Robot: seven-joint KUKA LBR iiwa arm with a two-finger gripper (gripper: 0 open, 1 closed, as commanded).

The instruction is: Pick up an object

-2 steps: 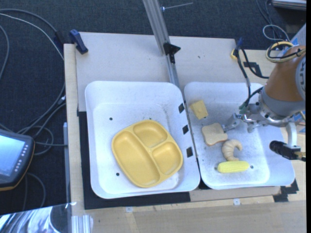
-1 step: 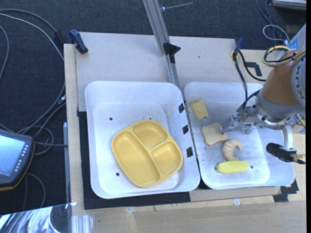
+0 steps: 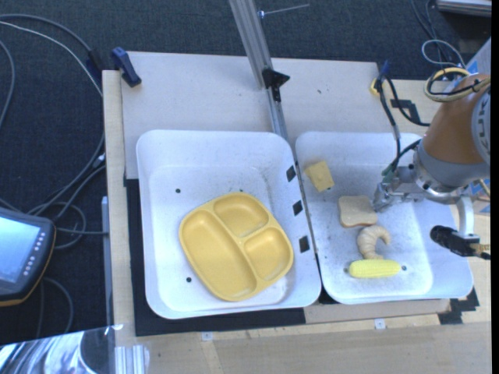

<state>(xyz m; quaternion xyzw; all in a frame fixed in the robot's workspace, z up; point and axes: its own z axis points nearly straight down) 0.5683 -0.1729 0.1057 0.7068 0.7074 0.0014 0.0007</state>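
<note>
One claw point(image 3: 380, 199) is sitting low in the right bin point(image 3: 444, 275), tip at the right edge of the toast slice point(image 3: 356, 210); can't tell how far it's open or whether it's gripping anything, the wrist housing is blocking that

Step in hand, as I'm reading it: approach/descent onto a pick, nothing visibly lifted yet. The toast is lying flat on the bin floor, touching or just under the claw tip

Next move is calling for: confirming the tip is actually straddling an edge of the toast before closing, then a straight lift. A flat slice is giving little to bite on, so a graze-and-miss is looking likely if the tip is landing on top of it rather than around it

Going outward from the claw:
- toast slice: just left of the tip, tan, roughly square, thin, lying flat
- croissant point(image 3: 373, 240): just below the claw, pale brown, curved, near the toast's lower right corner
- corn cob point(image 3: 374, 269): further below, yellow, lying sideways, close under the croissant
- cheese wedge point(image 3: 319, 175): up and left of the claw, pale yellow, well apart from the toast
- yellow divided plate point(image 3: 235, 245): far left in the left bin point(image 3: 156, 232), three compartments, nothing in them

Toast is looking rigid-ish and light; should be coming up clean if gripped by the edge
</note>
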